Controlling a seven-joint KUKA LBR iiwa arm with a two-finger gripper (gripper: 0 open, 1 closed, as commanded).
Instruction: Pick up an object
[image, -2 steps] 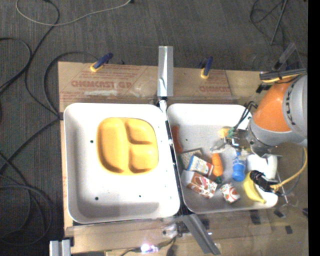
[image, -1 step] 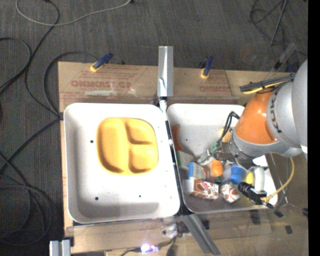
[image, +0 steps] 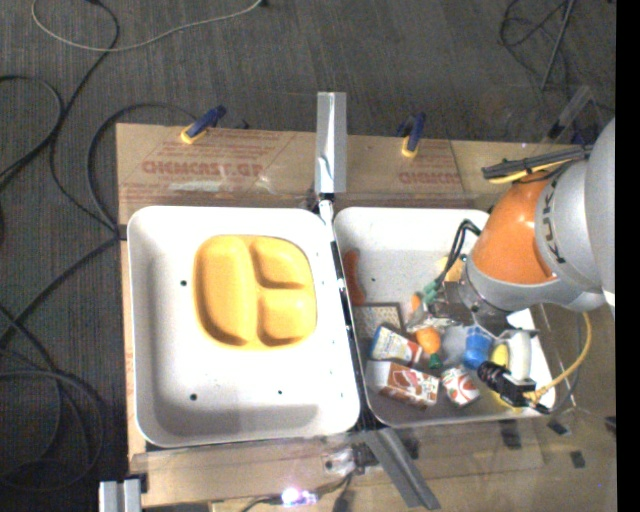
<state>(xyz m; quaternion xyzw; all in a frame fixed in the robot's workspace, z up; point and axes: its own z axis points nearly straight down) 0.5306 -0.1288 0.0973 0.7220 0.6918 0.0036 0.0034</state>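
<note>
From my seat the nearest things are along the front wall of the right bin (image: 400, 235): a red-and-white carton (image: 408, 383) lying flat, a small round red-and-white can (image: 459, 386) just right of it, and behind them a white tube with a yellow label (image: 392, 346), its long axis running left to right. The pincer (image: 447, 322) sits low over this heap, buried under the orange wrist, and I cannot tell how it stands or whether anything is in it. An orange ball (image: 430, 340) lies directly beneath it, touching the tube's right end, so I judge that the likeliest pick, straight down rather than sideways. Further left, the other bin (image: 160, 400) carries a yellow divided tray (image: 256, 290), well apart from the arm.
</note>
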